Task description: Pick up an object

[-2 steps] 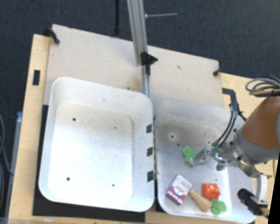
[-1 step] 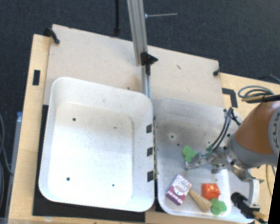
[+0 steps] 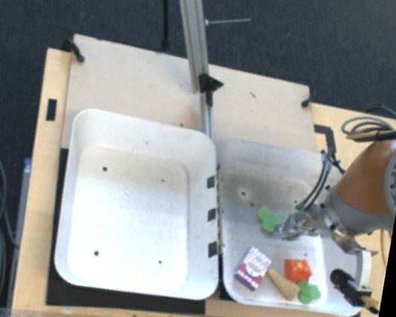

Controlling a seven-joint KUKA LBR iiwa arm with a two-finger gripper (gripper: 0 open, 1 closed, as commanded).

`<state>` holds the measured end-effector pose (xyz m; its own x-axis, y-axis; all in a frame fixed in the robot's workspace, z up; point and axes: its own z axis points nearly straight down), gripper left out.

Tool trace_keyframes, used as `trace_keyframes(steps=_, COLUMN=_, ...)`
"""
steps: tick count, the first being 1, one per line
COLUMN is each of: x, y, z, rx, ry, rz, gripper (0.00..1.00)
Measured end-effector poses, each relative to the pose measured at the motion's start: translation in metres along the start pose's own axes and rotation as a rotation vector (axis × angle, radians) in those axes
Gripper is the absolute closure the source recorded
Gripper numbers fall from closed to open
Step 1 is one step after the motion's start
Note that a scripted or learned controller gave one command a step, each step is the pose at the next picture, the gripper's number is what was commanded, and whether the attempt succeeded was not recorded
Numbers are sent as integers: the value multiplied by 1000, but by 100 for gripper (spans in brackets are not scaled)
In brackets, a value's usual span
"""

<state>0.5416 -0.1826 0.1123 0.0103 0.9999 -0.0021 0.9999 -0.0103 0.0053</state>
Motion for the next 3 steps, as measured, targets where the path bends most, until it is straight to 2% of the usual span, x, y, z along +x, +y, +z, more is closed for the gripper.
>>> trace_keyframes(steps=1, x=-4, y=2, z=-64, rx=-3, ry=-1, rz=-9, gripper=100)
trace_keyframes(steps=2, x=-5, y=4, z=-108, rx=-2, ry=-1, rz=-13, gripper=100)
trace_keyframes(steps=3, x=-7, y=5, z=-130, rx=0, ry=0, rz=-14, gripper=100)
